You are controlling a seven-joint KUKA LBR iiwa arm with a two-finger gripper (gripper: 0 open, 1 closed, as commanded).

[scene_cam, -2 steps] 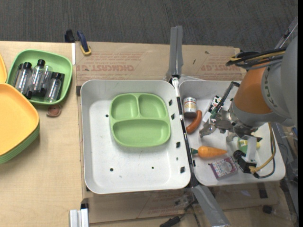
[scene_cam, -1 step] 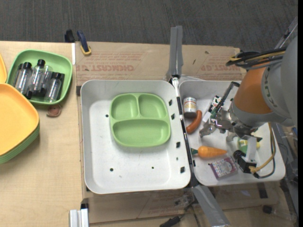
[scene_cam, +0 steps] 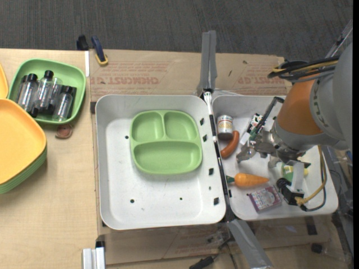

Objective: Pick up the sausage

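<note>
Hand (scene_cam: pixel 247 151) sits low in the right bin (scene_cam: pixel 241 206), just right of the sausage (scene_cam: pixel 229 144), seemingly placed to close on it; whether it is spread or pressed together I cannot tell; sausage lies slanted by the bin's left wall, below a small can (scene_cam: pixel 225 125); carrot (scene_cam: pixel 251 179) lies just below; arm (scene_cam: pixel 303 116) hides much of the bin's right side; green tray (scene_cam: pixel 166 142) rests in the left bin (scene_cam: pixel 112 206).

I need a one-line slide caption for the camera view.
Gripper beside the sausage in the right bin, near a carrot.
</note>
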